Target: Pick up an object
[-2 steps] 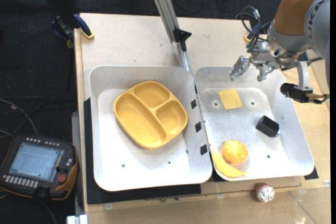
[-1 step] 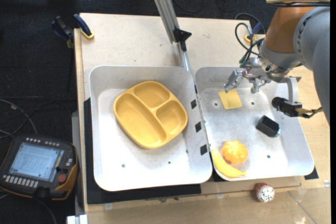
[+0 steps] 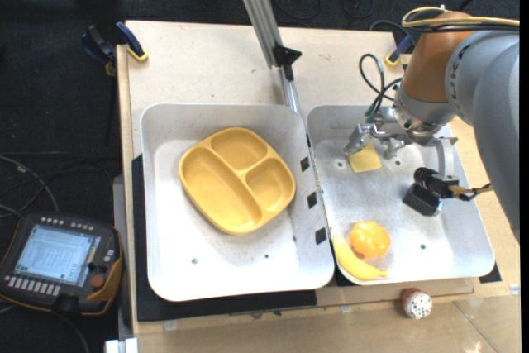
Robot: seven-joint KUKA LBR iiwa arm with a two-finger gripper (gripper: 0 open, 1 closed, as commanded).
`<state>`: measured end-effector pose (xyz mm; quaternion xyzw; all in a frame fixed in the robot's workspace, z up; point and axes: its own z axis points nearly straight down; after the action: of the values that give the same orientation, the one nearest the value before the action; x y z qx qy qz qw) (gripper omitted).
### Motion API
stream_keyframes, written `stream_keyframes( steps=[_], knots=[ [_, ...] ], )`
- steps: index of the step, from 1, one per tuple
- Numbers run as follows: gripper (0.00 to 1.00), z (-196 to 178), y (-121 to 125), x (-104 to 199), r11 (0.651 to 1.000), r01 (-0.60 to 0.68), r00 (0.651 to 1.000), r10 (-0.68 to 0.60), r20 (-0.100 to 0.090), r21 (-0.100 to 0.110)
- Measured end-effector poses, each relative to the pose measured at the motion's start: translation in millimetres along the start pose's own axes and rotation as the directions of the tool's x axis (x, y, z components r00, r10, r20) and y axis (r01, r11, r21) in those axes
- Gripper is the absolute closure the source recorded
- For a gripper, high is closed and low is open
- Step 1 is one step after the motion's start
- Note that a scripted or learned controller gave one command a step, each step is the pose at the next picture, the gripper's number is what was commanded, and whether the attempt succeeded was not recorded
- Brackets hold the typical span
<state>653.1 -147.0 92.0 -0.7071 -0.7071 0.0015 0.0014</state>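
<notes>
The claw (image 3: 374,143) hangs low in the back of the right bin (image 3: 450,248), right over a pale yellow block (image 3: 364,162) that lies on the bin floor at its tip. I cannot tell whether the claw is apart or together, nor whether it has any hold on the block. That looks like the main risk: the block is small and flat, so a closing claw may pinch one corner and flick it away, or scrape the floor and come up with nothing. A lift from a poor hold would likely drop it back. The nearest other candidates, an orange (image 3: 369,240) and a banana (image 3: 357,264), lie touching each other against the front rim. They are well apart from the block, so they should not get in the way. The rim there leaves little room for a side approach. Around the block the floor is bare toward the middle of the bin, giving free room. The raised wall shared with the left bin (image 3: 165,260) is near on one side. The left bin holds a yellow divided plate (image 3: 238,178). A speckled ball (image 3: 416,303) sits out on the bench (image 3: 198,62), beyond the front rim.
</notes>
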Motion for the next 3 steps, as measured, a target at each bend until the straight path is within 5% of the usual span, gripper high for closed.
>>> stream_keyframes(
  steps=[1,3],
  knots=[
    [1.00,-14,2,0,1.000,0.000,1.000,0.000,0.002,-0.007],
    [1.00,-119,8,8,1.000,0.003,1.000,-0.003,0.001,-0.012]
  ],
)
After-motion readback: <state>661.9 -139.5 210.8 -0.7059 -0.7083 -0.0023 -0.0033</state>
